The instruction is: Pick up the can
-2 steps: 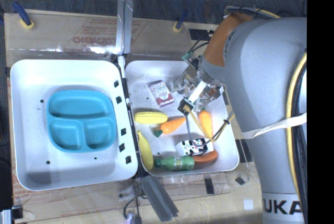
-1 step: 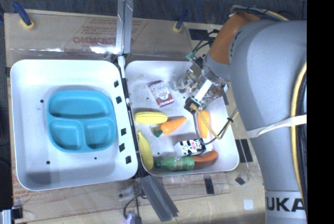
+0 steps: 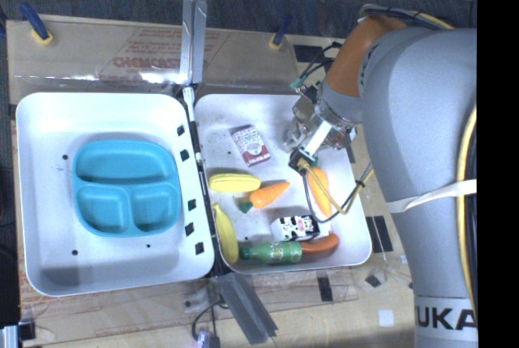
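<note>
The arm point(image 3: 405, 135) reaches into the right bin point(image 3: 212, 107) — its jaws point(image 3: 304, 156) sit near the bin's right wall; whether open or closed, I cannot tell. The can point(image 3: 250, 145) lies just left of the jaws, long axis tilted up-left.

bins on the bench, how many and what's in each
2. The left bin holds a blue divided tray. The right bin holds the can and toy food, with the arm over its right side, possibly hiding more.
</note>
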Available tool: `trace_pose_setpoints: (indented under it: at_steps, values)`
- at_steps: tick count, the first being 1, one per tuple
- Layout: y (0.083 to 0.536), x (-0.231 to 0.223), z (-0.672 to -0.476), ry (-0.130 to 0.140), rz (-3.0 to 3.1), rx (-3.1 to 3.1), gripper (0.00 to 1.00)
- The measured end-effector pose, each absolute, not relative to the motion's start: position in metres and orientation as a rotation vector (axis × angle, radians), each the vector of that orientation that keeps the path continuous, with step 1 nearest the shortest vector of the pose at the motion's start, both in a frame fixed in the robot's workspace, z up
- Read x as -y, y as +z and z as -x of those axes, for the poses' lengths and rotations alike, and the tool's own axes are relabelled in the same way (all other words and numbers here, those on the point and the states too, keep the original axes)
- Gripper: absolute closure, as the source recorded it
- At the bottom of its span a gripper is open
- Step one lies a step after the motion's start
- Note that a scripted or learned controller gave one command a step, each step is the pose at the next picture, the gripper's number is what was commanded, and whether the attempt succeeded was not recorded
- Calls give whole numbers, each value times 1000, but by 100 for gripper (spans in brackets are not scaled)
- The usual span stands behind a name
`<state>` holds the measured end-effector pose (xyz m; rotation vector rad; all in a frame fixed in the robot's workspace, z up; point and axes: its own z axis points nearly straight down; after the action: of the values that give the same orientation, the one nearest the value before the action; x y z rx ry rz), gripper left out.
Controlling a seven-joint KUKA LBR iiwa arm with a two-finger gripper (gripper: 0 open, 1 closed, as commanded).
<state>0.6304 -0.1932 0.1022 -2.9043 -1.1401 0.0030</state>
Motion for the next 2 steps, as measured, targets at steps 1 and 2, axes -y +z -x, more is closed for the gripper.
trace_pose_setpoints:
  at_steps: [1, 2]
  values:
    - [112, 192, -631, 6, 2898, 1150, 100]
    - [122, 191, -631, 8, 2893, 1157, 100]
